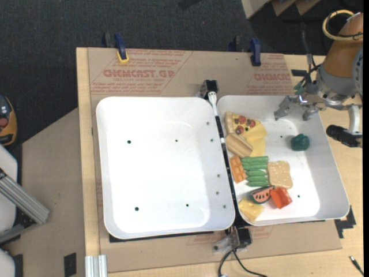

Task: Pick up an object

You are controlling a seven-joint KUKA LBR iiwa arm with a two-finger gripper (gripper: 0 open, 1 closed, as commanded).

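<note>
And here's the claw (295,107), hanging over the far right corner of the right-hand shallow white bin (331,172), its two metal fingers spread apart with nothing between them. Nearest candidate, by my reading: the small dark green rounded toy (299,142), sitting alone on bare bin floor just toward the near edge of the table from the claw, close by and slightly right of the fingertips. It's compact, no obvious long axis, so the wrist angle should hardly matter; a short move toward the near edge and a drop looks like the call. The rest of the toy food is bunched against the bin's left wall: a yellow pizza slice with red dots (245,124), a tan bread roll (238,145), green bean pods (255,171), a watermelon wedge (261,195), a red pepper piece (280,198). All lie farther off, packed tight and touching, a trickier grab. The left-hand white bin (115,154) sits well apart from the action
</note>
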